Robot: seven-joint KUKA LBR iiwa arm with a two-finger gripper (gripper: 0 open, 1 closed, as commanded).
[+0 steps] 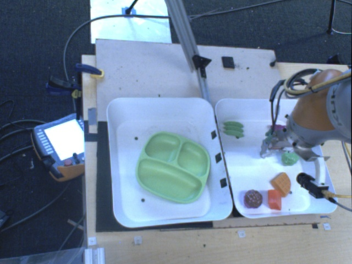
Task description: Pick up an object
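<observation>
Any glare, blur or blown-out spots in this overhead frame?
Camera view: the handheld screen at left is blown out to near white, as is the bright panel at top; both white bins are evenly lit with soft shadows; the whole frame is slightly soft, and the small items by the gripper lack fine detail.

2 bins side by side, my arm in from the right.
Left bin point(118, 164) holds a divided plate point(174, 167); right bin point(242, 202) holds 5 small items around my gripper point(275, 146).
</observation>
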